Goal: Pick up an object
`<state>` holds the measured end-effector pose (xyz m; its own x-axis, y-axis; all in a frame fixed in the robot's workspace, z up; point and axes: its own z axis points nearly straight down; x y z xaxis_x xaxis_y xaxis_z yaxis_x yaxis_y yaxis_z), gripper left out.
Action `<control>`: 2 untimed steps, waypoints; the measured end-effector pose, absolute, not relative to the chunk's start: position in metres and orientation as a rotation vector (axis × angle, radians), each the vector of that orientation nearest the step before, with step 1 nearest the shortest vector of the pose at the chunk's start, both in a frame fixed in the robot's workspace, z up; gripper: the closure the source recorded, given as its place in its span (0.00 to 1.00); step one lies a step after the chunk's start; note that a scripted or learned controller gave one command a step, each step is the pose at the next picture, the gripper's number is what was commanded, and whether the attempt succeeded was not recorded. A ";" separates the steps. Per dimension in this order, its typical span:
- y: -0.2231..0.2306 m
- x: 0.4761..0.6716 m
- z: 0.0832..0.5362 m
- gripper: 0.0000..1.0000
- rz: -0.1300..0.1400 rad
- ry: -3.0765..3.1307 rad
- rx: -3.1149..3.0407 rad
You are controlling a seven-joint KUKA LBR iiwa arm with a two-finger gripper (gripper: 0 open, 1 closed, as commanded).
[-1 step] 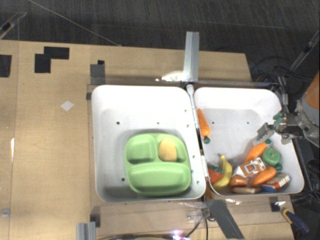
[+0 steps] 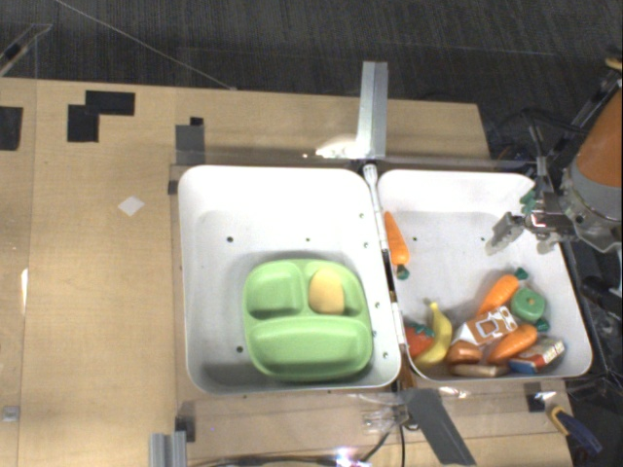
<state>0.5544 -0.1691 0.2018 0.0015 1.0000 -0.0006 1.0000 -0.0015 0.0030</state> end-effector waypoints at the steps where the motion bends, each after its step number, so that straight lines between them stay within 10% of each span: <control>1: -0.183 0.503 0.111 0.00 0.006 2.120 2.311; 2: -0.108 0.513 0.094 0.00 0.017 2.414 1.978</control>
